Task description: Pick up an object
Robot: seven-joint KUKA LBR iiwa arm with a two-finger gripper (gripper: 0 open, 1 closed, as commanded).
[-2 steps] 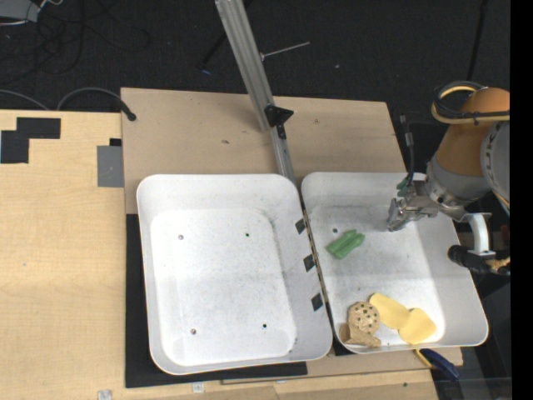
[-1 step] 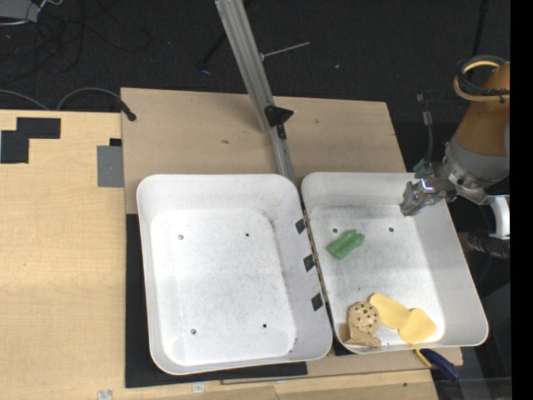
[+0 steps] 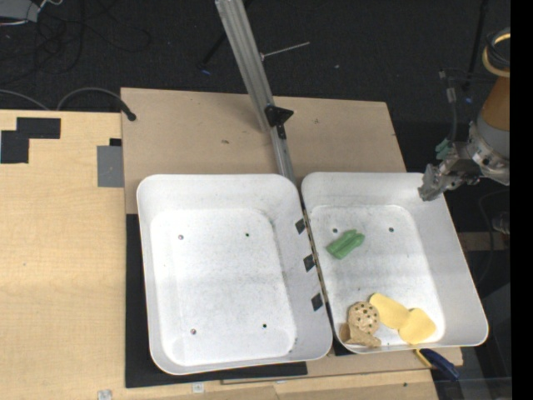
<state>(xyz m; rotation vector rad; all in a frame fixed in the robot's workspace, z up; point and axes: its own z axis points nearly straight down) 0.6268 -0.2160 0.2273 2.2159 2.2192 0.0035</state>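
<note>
We are seeing the arm (image 3: 496,98) reaching in from the right, its pincer (image 3: 431,186) hanging over the far right rim of the right bin (image 3: 441,223) — its state we cannot tell. The green object (image 3: 345,244) is lying left of the pincer and nearer to us; the yellow object (image 3: 402,317) and the spotted tan object (image 3: 362,322) are lying much nearer to us — all apart from it.

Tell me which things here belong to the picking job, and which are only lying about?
For the job: gripper; green piece, yellow piece and tan dotted piece, all in the right bin.

Lying about: left bin, metal rail, cables.
</note>
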